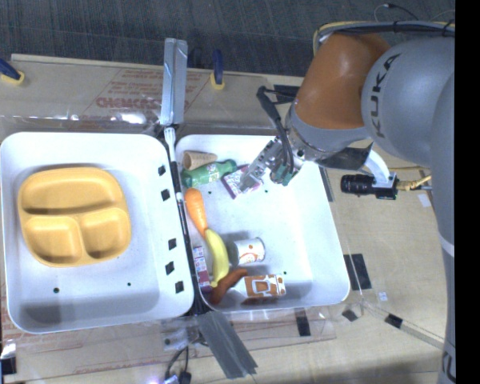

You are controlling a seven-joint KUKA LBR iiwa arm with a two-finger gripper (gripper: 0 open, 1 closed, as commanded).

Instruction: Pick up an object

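The pincer (266,169) hangs over the right white bin (324,238), seemingly pinching a small purple-white packet (242,182); the hold looks thin, so I think the packet may slip out.

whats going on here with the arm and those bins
A KUKA arm reaches in from the right over the right bin, its gripper low near the bin's far end, by a small purple packet and a green bottle. A carrot, banana and can lie nearer the front. The left bin holds a yellow divided tray.
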